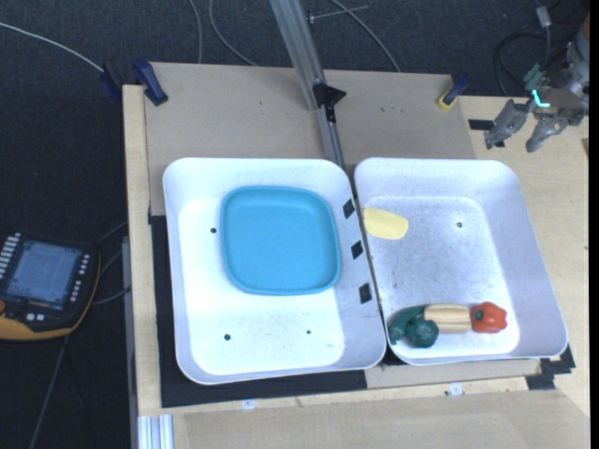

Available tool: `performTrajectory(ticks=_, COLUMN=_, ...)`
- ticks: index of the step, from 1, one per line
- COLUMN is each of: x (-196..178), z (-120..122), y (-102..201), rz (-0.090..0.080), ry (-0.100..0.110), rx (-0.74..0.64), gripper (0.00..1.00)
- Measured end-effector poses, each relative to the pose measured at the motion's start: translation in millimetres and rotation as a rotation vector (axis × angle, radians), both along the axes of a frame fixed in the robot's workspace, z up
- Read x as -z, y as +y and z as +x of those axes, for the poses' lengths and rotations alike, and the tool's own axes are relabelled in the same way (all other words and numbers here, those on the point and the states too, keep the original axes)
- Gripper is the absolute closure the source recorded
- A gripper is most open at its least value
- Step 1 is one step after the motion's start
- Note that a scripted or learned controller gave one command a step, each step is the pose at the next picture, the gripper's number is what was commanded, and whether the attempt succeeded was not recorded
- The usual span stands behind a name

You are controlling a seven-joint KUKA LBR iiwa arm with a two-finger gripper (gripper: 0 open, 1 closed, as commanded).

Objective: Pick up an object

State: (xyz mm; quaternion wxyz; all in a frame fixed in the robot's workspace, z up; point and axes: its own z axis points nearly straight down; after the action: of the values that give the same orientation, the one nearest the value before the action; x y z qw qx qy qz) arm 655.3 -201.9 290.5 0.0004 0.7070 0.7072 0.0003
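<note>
Dark carpet with loose cables surrounds a pale wooden bench (243,110) that carries two shallow white bins side by side. On the floor to the left lies a handheld control tablet (42,279). A slanted metal post (299,36) rises from the back of the bench and meets the seam between the bins.

Filling much of the left bin (192,340) is a blue square plate (279,239), lying flat. The right bin (524,241) holds the loose pieces: a yellow chip-like item (385,224) near its upper left corner, close to the dividing wall, and a row of three toys along the front wall. That row reads, left to right, as a dark green vegetable (413,329), a tan bread roll (447,318) and a red tomato (488,317), each touching its neighbour. They seem to have settled there because the bin floor slopes toward its walls.

At the upper right, the gripper (526,131) hangs beyond the back corner of the right bin, well apart from every item. Its two fingers are spread with a clear gap and nothing between them, so no pick has begun. Judging by that pose, the arm is parked out of the camera's line so both bins can be seen. The yellow item, lying alone, looks the easier target; the crowded trio against the wall would leave the fingers little room.
</note>
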Motion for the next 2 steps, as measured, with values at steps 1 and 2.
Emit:
performTrajectory(ticks=1, x=0, z=0, y=0, rz=0.000, ry=0.000, rx=0.000, gripper=0.00)
performTrajectory(ticks=2, x=42, z=-4, y=2, rz=0.001, ry=0.003, rx=0.000, gripper=0.00)
